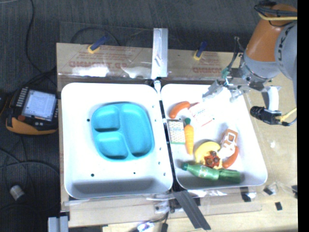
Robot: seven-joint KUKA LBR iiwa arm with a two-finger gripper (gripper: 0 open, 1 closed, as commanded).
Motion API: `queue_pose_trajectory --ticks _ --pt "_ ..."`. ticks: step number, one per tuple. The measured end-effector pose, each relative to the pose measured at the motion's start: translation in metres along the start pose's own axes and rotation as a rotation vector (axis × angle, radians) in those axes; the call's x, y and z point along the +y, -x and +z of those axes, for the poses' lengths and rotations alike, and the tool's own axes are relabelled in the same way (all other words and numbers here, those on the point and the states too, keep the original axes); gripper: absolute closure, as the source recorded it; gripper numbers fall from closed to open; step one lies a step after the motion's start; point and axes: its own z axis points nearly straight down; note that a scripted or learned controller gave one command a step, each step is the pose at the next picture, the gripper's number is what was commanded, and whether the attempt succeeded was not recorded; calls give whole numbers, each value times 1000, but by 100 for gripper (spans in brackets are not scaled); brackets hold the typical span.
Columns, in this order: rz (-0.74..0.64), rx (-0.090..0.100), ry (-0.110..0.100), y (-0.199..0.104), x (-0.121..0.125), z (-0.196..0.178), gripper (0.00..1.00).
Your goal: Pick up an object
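The right bin holds several small things. An orange sausage lies at its back left beside a white card. Below them are a carrot and a small green-faced box. A yellow piece, an orange and white toy and a red sausage cluster toward the front. A green bottle lies along the front wall. My gripper hangs over the bin's back right part, open, with nothing between its fingers and apart from all the objects.
The left bin holds a blue divided plate. A metal bracket stands behind the wall between the bins. A black fitting juts out right of the right bin. A handheld screen lies left of the bench.
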Motion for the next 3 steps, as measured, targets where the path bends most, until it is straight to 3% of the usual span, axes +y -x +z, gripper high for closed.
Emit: queue_pose_trajectory --ticks 1,2,3 --pt "-233 -3 7 -42 -33 98 0" --pt "-203 -7 17 -25 -68 117 0" --pt "44 -13 28 -40 -108 116 0"
